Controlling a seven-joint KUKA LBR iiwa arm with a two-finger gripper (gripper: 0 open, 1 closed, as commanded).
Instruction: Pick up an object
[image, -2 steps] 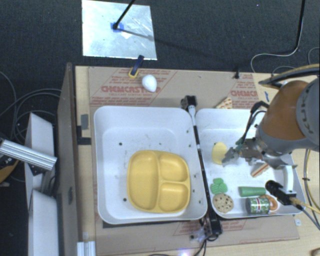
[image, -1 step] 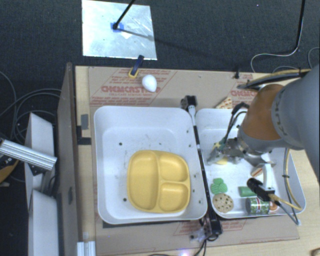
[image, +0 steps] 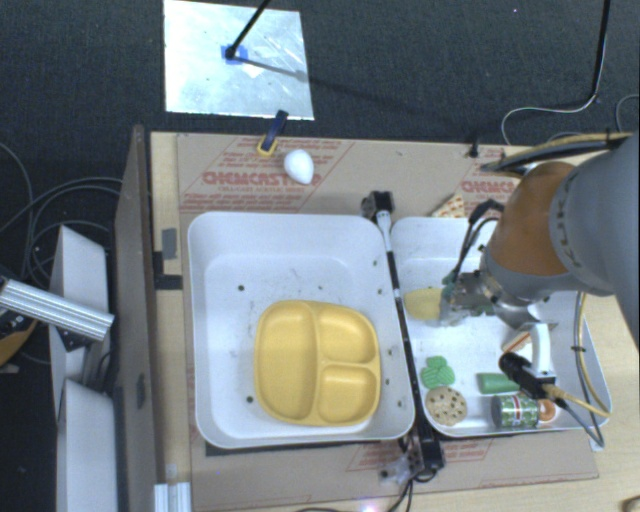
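A yellow compartment plate (image: 318, 362) fills the left white bin (image: 225, 260). In the right bin (image: 420, 240), the gripper (image: 462, 300) meets a pale yellow lump (image: 424, 304); its grip state can't be told. A green can (image: 515, 411) lies nearby.

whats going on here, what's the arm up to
A robot arm reaches in from the right, its gripper down in the right bin beside a yellow object. A green piece, a cookie and a can lie nearer the front. The left bin holds a yellow divided plate.
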